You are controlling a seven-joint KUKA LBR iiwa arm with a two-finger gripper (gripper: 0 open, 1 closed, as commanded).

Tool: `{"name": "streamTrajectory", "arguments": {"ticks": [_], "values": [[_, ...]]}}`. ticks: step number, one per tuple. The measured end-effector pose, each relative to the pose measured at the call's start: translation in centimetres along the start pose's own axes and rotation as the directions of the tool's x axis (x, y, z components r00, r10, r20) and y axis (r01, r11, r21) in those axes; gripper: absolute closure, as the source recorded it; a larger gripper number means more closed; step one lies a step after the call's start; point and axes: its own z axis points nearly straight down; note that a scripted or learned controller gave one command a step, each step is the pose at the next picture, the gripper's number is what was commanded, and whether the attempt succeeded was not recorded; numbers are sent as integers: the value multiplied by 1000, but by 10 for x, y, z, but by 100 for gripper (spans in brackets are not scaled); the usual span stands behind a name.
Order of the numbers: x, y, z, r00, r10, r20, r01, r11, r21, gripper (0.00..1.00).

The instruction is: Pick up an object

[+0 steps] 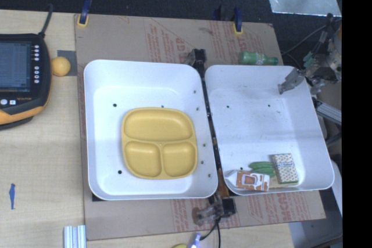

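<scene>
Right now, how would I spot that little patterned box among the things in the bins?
Look in the right-hand white bin, down at its near corner. Three small items huddle there; the patterned box is the rightmost, pale with a fine checked print, beside a green object and an orange-and-white packet.

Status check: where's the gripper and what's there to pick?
Gripper at right bin's far right corner, holding nothing. Small box, green item and carton by near wall. Path clear.
</scene>
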Motion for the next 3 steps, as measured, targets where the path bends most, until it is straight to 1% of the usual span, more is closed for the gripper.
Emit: {"name": "streamTrajectory", "arguments": {"ticks": [1, 2, 3], "values": [[9, 51, 85, 1000, 0, 0, 0, 1000, 1, 0], [8, 52, 73, 1000, -3, 1, 3, 1000, -1, 100], [70, 52, 3, 1000, 1, -1, -1, 1000, -3, 100]]}}
